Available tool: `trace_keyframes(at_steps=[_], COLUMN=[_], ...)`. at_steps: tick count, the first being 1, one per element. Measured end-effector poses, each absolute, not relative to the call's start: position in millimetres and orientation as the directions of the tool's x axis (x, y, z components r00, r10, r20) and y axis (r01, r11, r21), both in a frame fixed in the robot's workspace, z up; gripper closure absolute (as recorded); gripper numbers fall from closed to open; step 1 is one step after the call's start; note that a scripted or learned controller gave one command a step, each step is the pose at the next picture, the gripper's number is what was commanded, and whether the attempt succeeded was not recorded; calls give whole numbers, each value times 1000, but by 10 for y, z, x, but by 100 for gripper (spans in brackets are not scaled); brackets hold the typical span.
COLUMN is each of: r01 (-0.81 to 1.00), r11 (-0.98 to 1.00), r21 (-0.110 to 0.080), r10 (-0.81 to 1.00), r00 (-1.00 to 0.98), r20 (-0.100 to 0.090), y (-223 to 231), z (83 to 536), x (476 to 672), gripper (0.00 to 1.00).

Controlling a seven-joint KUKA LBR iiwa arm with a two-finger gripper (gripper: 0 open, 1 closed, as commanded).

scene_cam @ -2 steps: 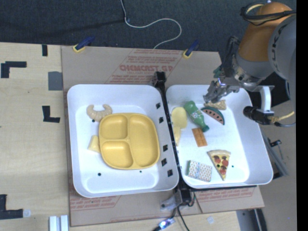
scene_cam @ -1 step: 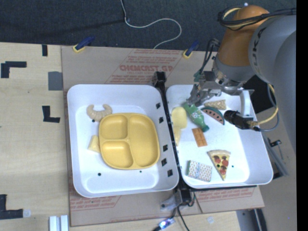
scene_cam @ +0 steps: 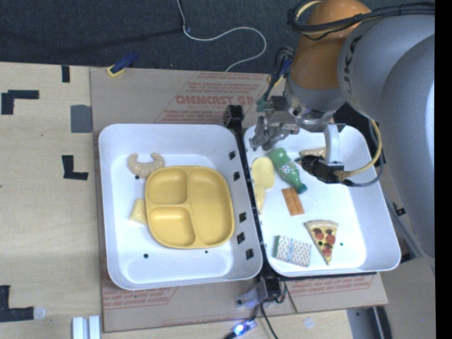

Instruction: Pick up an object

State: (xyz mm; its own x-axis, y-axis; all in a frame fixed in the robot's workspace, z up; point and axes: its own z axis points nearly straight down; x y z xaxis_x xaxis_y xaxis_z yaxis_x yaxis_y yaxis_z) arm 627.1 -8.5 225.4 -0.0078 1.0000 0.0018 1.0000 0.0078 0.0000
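Observation:
My gripper (scene_cam: pixel 266 139) hangs over the back left corner of the right bin (scene_cam: pixel 367 210), just above and left of a green bottle (scene_cam: pixel 288 169). A pale yellow piece (scene_cam: pixel 262 175) lies right below the gripper, against the bin's left wall. Further forward lie an orange strip (scene_cam: pixel 292 201), a pizza slice (scene_cam: pixel 324 238) and a small patterned packet (scene_cam: pixel 293 251). The grey arm and its orange band hide the bin's back edge.
The left bin (scene_cam: pixel 116 161) holds a yellow divided plate (scene_cam: pixel 189 206), a tan curved pastry (scene_cam: pixel 145 164) and a yellow wedge (scene_cam: pixel 138 211) tucked beside the plate. A black divider runs between the bins. A cable lies beyond the bench's back.

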Motion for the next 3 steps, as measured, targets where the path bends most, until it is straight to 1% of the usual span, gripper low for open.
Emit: trace_keyframes(at_steps=[1,2,3], r01=[1000,1000,1000], r11=[6,0,1], r21=[-1,-3,-2], r10=[1000,1000,1000], r00=[-6,0,-1], r20=[1,-2,-1], y=[276,86,91], z=[2295,2169,2181], x=[6244,6207,6200], gripper=[100,100,100])
